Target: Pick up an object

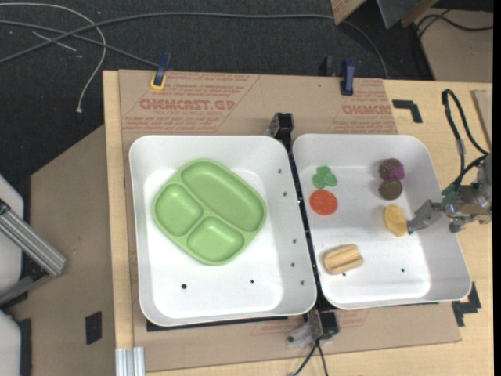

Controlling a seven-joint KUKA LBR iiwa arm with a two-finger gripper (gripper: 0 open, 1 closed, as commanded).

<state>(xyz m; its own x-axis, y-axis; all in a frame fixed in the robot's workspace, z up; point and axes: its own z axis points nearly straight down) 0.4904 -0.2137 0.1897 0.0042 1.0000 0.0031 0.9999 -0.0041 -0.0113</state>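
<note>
— Yellow lump of toy food (395, 220), rounded and about lemon-coloured, looks to me like the one it's after. It lies in the right white bin (415, 284), close to that bin's right edge, about halfway along it.

— And the gripper (429, 215)? Has it got hold of anything?

— No, nothing lifted yet. It reaches in over the bin's right rim, its dark tip just beside the yellow piece, on the side toward the rim. Whether the fingers are apart or together I cannot tell; they are too small and dark from here.

— What else is in that bin?

— A purple ball (391, 168) and a brown ball (390, 189) sit near the far right corner, just beyond the yellow one. Toward the left edge there's a green leafy piece (325, 178) with a red-orange disc (323, 203) below it, and a tan bread roll (342, 258) near the front edge.

— The other bin?

— The left white bin (156, 288) carries a green divided plastic plate (208, 211), three compartments, nothing in them that I can see.

— So how far along?

— Early, I'd say. The approach looks about made; closing on a piece and raising it off the bin floor are both left to do.
</note>
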